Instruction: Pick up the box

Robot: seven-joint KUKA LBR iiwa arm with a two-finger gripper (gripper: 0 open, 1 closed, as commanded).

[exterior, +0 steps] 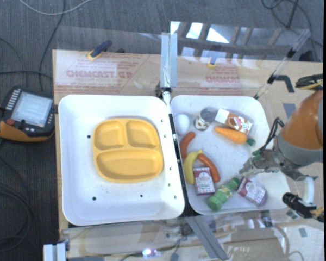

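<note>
- The job is to pick up the box (204, 180). It is small and red and lies flat in the right bin (259, 111), near the front, just right of the banana (192, 162).
- To do it well, I think the gripper (254, 165) should come in over the box from the right, go straight down, and squeeze only the box. The banana, a sausage (210, 167) and the green bottle (223, 194) sit very close, so it could bump them or grab the wrong thing.
- The left bin (70, 145) holds a yellow tray (128, 149) with three parts. Nothing is in the tray.
- The right bin is full of play food: a white egg (182, 123), another sausage (187, 143), a small can (201, 124), a carrot (231, 134), a carton (234, 120) at the far side and a red packet (253, 192) near the front.
- The gripper hangs over the right side of that bin, apart from the box. I cannot tell how wide it is open. I see nothing in it.
</note>
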